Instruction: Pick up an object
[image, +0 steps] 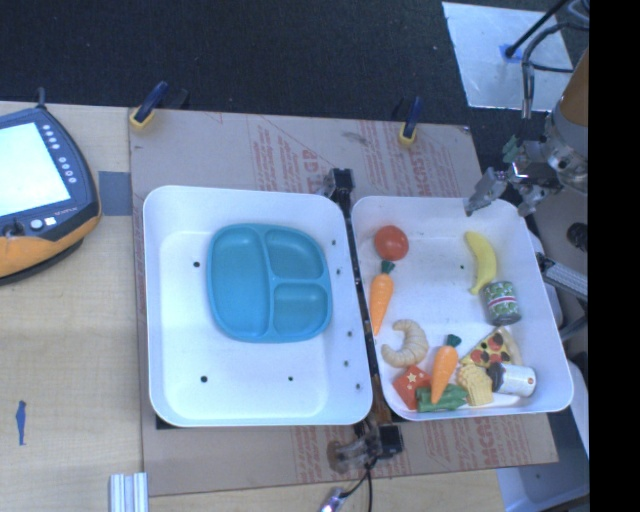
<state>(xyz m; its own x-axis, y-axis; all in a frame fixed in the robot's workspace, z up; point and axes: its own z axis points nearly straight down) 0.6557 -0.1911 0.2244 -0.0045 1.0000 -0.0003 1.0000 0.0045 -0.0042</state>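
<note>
In the camera view we find the gripper (505, 185) at the far right corner of the right bin (430, 225), hanging about over its rim, with nothing between its fingers; its dark fingers look spread apart.

The nearest candidate to pick is the banana (482, 260), which lies just below and slightly left of the gripper in this view, inside the bin. Its long axis runs roughly from the far side toward the near side, curving a little. We judge that a short move down the picture would bring the gripper over it, and the fingers would need to close across its narrow width.

Just beside the banana's near end stands a small green can (501, 301), close enough to crowd a grasp there. The tomato (391, 242) and a carrot (381, 293) sit well apart to the left. More toy food crowds the near corner. The left bin (170, 300) bears a blue divided plate (269, 281).
</note>
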